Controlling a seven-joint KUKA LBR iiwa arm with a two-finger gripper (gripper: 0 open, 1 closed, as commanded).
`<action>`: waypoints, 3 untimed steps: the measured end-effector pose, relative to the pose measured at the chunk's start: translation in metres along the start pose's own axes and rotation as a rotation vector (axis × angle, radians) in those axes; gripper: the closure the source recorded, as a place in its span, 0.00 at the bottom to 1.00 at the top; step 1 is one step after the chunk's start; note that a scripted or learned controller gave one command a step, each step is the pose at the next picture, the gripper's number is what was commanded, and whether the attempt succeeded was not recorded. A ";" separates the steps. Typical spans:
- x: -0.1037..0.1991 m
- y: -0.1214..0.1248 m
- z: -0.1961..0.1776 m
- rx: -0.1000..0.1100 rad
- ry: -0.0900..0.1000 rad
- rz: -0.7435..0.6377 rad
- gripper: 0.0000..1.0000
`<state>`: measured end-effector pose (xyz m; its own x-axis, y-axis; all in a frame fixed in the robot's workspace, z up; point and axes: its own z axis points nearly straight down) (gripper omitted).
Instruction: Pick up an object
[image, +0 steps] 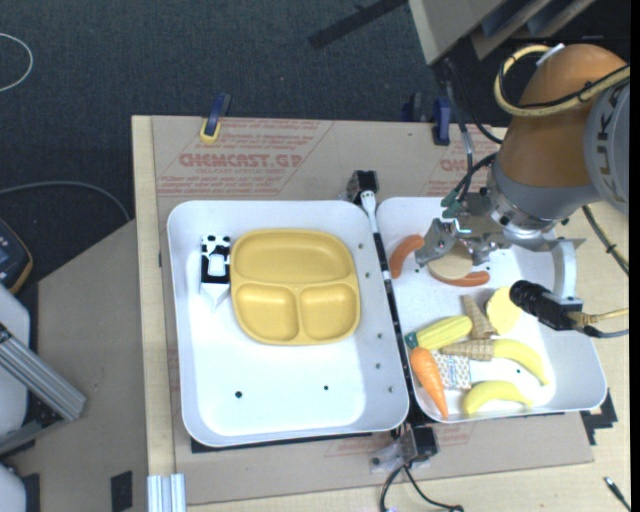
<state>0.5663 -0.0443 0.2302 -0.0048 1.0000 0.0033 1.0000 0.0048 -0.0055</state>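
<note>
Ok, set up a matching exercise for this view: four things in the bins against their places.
Things:
1. yellow divided plate
2. carrot
3. corn cob
4. black-and-white item

Places:
A. right bin, front left corner
B. left bin, by the left wall
C. left bin, middle
D. right bin, just behind the carrot

Pairs: 1-C, 2-A, 3-D, 4-B

My gripper (452, 240) covers part of a tan round object (455, 268); my fingertips' spacing is unclear. My arm (560, 120) runs off the right edge.
</note>
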 end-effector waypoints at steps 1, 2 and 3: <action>0.050 -0.025 -0.008 -0.001 -0.001 0.000 1.00; 0.101 -0.053 0.007 0.001 -0.001 0.000 1.00; 0.137 -0.053 0.010 -0.005 -0.002 0.001 1.00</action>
